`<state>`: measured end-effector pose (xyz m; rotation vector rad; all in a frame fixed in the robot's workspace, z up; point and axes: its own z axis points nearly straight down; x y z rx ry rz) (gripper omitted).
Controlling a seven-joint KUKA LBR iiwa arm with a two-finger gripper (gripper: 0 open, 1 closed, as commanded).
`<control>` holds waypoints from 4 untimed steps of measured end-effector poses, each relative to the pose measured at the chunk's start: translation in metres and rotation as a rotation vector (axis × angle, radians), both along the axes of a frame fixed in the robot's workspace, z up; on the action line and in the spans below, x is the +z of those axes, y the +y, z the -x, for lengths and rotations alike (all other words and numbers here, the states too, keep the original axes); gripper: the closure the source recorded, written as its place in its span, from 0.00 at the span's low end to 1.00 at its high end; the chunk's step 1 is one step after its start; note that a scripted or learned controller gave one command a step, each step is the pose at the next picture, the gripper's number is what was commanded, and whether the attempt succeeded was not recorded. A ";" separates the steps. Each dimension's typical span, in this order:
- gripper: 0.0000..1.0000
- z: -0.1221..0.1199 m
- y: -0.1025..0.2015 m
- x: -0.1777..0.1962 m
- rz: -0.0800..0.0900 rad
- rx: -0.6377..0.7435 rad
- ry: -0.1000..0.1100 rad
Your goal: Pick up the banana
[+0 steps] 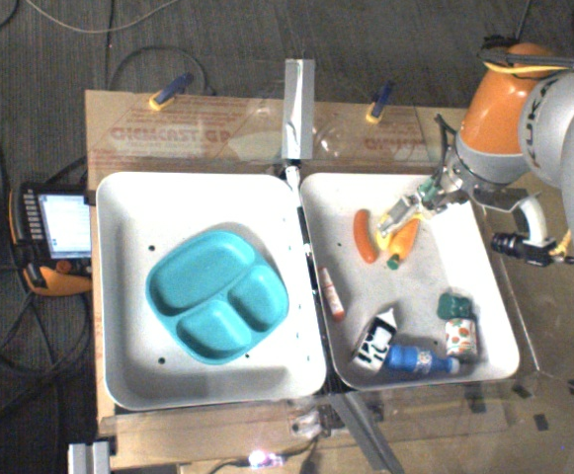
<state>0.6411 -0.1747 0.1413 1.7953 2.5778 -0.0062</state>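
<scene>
My gripper hangs low over the upper middle of the right bin, at the end of the grey arm with the orange band. Right beneath it lies an orange-yellow tapered piece with a green tip, partly covered by the gripper. I cannot tell whether the gripper touches it. Just to its left lies an orange-red sausage-shaped piece.
In the right bin, a red and white tube lies by the left wall. A black and white carton, a blue bottle, a green block and a patterned can sit along the front. The left bin holds a teal divided plate.
</scene>
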 end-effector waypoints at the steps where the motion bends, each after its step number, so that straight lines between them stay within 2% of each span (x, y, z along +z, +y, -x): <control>1: 0.00 -0.022 -0.019 -0.044 0.000 0.023 -0.002; 2: 1.00 -0.024 -0.019 -0.033 0.003 0.024 -0.007; 3: 1.00 -0.013 -0.020 -0.050 -0.005 -0.083 -0.013; 4: 0.00 -0.013 -0.021 -0.052 -0.004 -0.083 -0.013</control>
